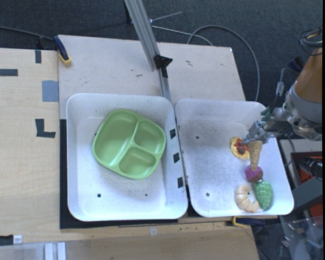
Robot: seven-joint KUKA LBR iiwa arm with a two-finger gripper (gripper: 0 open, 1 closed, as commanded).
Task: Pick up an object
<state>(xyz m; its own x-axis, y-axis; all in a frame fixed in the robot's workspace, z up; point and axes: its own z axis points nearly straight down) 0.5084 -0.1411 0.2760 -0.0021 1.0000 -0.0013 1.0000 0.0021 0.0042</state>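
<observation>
Two shallow white bins sit side by side on the desk (114, 64). The left bin (76, 161) carries a green divided plate (129, 143) with three compartments, lying a little left of the bin's middle and nearer its far edge than its near one. The right bin (206, 123) carries a cluster of small toy foods along its right edge. A red and yellow piece (239, 147) lies about midway down that edge, touching or just beside a tan cone-shaped piece (255, 154). Below the cone sits a small purple piece (253, 173). In the near right corner lie a green bumpy piece (264, 194) and a pale curled piece (245, 198), perhaps a croissant or a shrimp, just beside each other. The arm (310, 93) comes in over the right bin's right edge, orange band uppermost. Its gripper (255, 136) hangs low at the top of the cone and just right of the red and yellow piece. The view is too blurred and dark there: cannot tell whether the fingers stand wide or narrow, nor whether they touch either piece. A slanted metal pole (142, 23) runs from the desk's far edge down to the gap between the bins. A yellow and blue clamp (62, 51) sits at the far left corner of the pale board under the bins.
</observation>
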